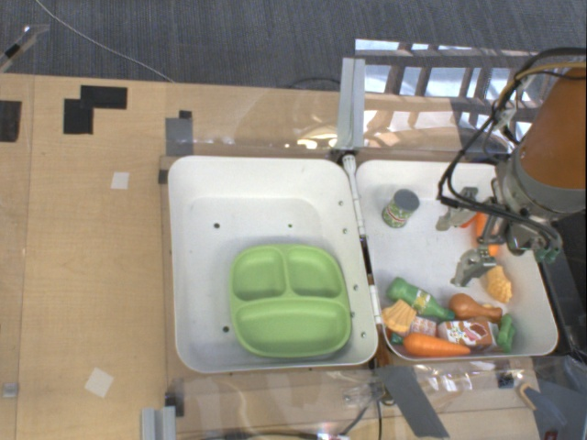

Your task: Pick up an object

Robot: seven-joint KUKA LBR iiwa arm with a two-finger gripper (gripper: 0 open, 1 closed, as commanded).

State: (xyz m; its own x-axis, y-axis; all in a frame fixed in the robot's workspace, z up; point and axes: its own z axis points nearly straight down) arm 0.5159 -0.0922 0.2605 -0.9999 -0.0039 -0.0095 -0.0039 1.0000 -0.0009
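The right bin [422,246] holds several toy foods. A small green can [401,207] stands near its back left. Along the front lie a green bottle [417,298], a yellow piece [400,316], a carrot [436,345], a brown drumstick [475,308] and a red packet [468,335]. A yellow item [499,284] lies at the right side. My gripper [465,244] hangs low over the right half of this bin, above the drumstick and beside the yellow item. A small orange piece [481,225] shows right by the gripper; whether it is held is unclear.
The left bin [197,246] bears a green divided plate [289,301] toward its front right. The ridge where the two bins meet [359,236] runs just left of the can. A metal frame [431,71] stands behind the right bin. Cables loop above the wrist.
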